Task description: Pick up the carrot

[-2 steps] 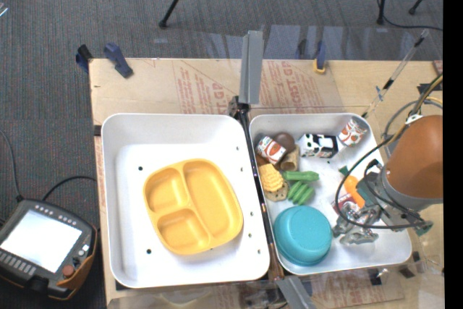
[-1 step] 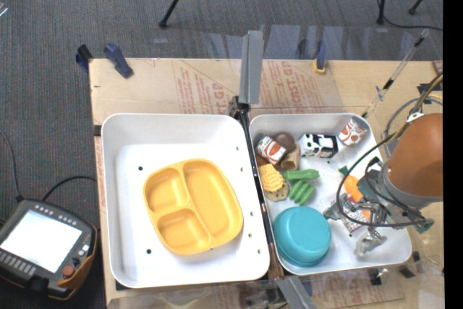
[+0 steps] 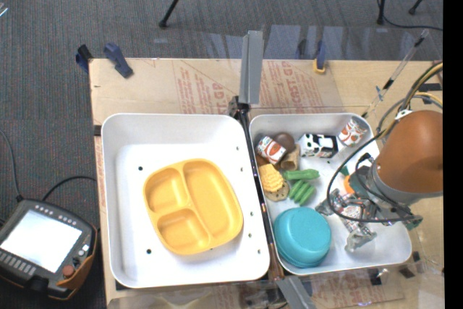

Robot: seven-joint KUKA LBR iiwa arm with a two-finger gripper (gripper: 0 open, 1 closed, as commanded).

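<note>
A small orange piece that looks like the carrot point(image 3: 349, 183) peeks out at the left edge of the arm, in the right part of the right bin point(image 3: 394, 251). Most of it is hidden under the arm. My gripper point(image 3: 357, 222) hangs low in that bin, just below and right of the orange piece, under the orange band point(image 3: 411, 150) and ringed by cables. Nothing can be made out in its grasp.
The right bin also holds a teal bowl point(image 3: 302, 235), green pods point(image 3: 302, 186), a corn cob point(image 3: 271, 180), two red-and-white cans point(image 3: 273, 148) point(image 3: 352, 132) and a black-and-white cow toy point(image 3: 318, 145). A yellow divided plate point(image 3: 192, 206) lies in the left bin point(image 3: 123, 148).
</note>
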